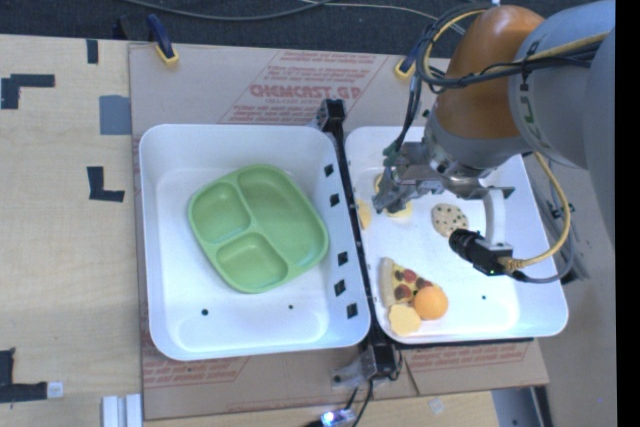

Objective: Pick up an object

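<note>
Cardboard covers the bench (300,85) under both white bins, and red print on it reads like "CHEMCAST GP", though the letters are too faint to be sure. From the overhead camera, my gripper (392,193) hangs low in the right bin (530,320), close to its left wall; whether my fingers are spread or closed I cannot tell, nor whether they grip anything. A pale yellow piece (399,207) lies right at my fingertips. Just beside me sits a speckled cookie (449,217); nearer the front edge lie a pizza slice (400,283), an orange ball (431,302) and a yellow disc (404,319). Across the divider, the left bin (170,315) holds a green sectioned plate (258,226), with bare floor around it.
</note>
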`<control>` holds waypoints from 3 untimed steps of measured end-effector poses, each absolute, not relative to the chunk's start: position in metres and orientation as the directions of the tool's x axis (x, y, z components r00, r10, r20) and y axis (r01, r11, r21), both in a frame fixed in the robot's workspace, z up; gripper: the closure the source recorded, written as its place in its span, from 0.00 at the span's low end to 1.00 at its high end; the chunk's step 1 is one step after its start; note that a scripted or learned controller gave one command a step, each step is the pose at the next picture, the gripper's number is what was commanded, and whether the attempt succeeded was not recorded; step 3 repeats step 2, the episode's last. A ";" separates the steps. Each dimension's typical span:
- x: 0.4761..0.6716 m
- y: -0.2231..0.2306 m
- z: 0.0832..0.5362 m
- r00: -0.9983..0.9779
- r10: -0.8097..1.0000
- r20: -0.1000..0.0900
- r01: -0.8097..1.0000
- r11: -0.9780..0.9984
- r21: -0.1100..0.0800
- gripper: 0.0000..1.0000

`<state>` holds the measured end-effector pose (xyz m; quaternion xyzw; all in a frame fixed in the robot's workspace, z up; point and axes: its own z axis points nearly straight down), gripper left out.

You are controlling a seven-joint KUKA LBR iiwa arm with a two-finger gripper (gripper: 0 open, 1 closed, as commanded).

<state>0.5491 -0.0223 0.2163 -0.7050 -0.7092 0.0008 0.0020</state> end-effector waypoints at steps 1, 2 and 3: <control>0.537 0.036 0.209 -0.007 1.000 0.002 1.000 0.007 -0.004 1.00; 0.526 0.082 0.207 -0.006 1.000 0.002 1.000 0.006 -0.003 1.00; 0.526 0.082 0.207 -0.006 1.000 0.002 1.000 0.006 -0.003 1.00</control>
